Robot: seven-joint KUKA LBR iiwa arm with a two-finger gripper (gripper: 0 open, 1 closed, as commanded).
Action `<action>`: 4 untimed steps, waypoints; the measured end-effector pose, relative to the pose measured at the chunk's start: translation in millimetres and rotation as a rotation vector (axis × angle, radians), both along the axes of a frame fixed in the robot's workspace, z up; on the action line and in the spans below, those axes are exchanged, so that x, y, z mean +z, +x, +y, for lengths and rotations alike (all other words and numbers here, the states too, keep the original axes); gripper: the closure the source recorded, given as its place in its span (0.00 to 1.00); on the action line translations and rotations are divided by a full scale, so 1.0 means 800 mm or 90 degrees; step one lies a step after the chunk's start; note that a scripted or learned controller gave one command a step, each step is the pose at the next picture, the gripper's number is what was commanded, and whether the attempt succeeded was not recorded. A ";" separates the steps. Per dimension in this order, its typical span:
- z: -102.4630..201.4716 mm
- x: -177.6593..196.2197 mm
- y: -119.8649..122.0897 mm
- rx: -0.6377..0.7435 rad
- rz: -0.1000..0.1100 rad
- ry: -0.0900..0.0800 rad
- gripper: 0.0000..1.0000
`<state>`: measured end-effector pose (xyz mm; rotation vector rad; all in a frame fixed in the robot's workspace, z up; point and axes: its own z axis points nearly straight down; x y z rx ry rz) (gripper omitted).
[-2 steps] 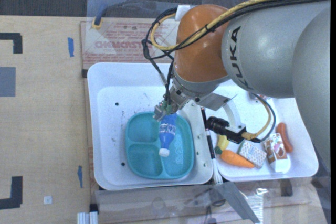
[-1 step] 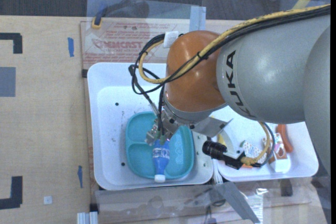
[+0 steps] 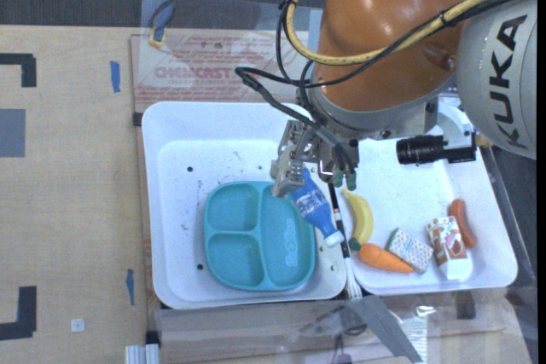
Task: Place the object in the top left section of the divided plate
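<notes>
Where the grey arm (image 3: 503, 38) comes in from the right, its big orange band (image 3: 388, 17) covers much of the upper part of the view, and below it the gripper (image 3: 294, 175) hangs over the left bin (image 3: 171, 149), at the upper right corner of the divided plate (image 3: 256, 236). Between the metal fingers (image 3: 288, 153) I see the upper end of a blue bottle (image 3: 311, 207), so the gripper is closed around it and holds it. The bottle is tilted, with its white cap pointing down to the right, near the wall between the two bins. Its lower part lies over the right edge of the plate, above the long right section; I cannot tell if it touches the plate.

The plate is turquoise and has three sections: two smaller ones on the left, one above the other, and one long one on the right. All of them look bare.

In the right bin (image 3: 495, 268) there is a banana (image 3: 362, 216) close to the dividing wall, and a carrot (image 3: 384, 258) just below it. Beside the carrot lies a small patterned box (image 3: 411, 248), then a taller carton (image 3: 447, 245), and a sausage (image 3: 462, 222) near the right wall.

Yellow and black cables (image 3: 294, 30) run down from the arm toward the gripper.
</notes>
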<state>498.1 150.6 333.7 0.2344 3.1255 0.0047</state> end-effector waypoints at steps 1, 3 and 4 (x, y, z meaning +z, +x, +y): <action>0.024 -0.140 -0.023 -0.010 0.004 0.000 1.00; 0.001 -0.112 -0.023 0.184 0.005 -0.002 1.00; 0.000 -0.112 -0.023 0.183 0.005 -0.002 0.00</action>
